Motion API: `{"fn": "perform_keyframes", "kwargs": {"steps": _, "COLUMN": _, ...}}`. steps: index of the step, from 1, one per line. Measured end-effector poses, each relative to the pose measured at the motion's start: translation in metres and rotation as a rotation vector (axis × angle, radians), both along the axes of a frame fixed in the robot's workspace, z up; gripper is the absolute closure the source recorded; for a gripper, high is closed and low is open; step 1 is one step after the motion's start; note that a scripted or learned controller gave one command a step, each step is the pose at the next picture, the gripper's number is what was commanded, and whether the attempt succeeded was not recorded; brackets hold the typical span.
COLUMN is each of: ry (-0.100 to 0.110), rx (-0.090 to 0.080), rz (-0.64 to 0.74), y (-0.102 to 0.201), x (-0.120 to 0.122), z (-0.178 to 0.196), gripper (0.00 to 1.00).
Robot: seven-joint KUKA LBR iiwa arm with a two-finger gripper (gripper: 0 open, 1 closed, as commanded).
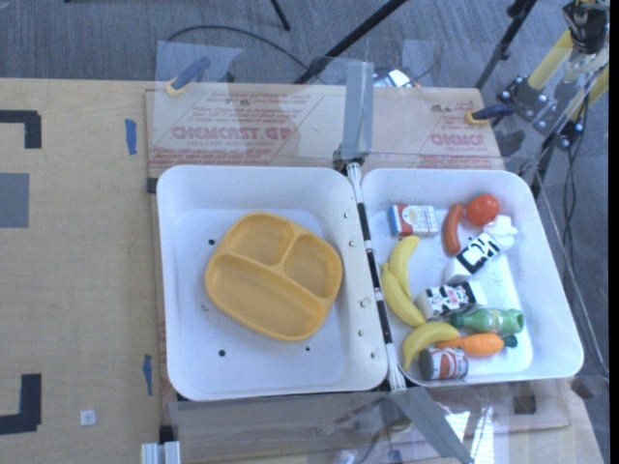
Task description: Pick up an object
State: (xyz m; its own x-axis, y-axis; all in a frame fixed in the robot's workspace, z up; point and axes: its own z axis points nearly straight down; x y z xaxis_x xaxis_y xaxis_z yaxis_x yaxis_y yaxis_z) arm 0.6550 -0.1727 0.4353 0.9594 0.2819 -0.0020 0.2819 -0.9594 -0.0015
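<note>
On the bench two white bins sit side by side, touching along the middle. The left bin has one yellow plate lying flat in it, with three parts, and white floor shows all around the plate.

The right bin is where the small things to pick up are, and they are packed close together. At the far end there is a red and white box, a sausage and a red tomato. Just near of the tomato is a white lump, and a black and white box touches it. A banana lies along the left wall. A second banana curves at the near end. Between the two bananas is a carton with cow spots. A green bottle lies on its side just right of the carton, and a carrot lies right against the bottle on its near side. A little can lies on its side at the near edge, touching the second banana and the carrot.

Beyond the bins, a clear plastic sheet lies flat with a grey post in the middle. Blue tape is stuck on the bench to the left.
</note>
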Motion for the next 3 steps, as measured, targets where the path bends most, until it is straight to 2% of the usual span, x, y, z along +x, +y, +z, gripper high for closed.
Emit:
{"fn": "perform_keyframes", "kwargs": {"steps": 1, "ry": -0.001, "rx": 0.001, "rz": -0.052, "y": 0.029, "x": 0.001, "z": 0.0, "gripper": 0.0}}
{"fn": "perform_keyframes", "kwargs": {"steps": 2, "ry": -0.002, "rx": -0.001, "rz": -0.086, "y": -0.046, "x": 0.002, "z": 0.0, "gripper": 0.0}}
{"fn": "perform_keyframes", "kwargs": {"steps": 3, "ry": -0.004, "rx": -0.003, "rz": -0.083, "y": -0.043, "x": 0.005, "z": 0.0, "gripper": 0.0}}
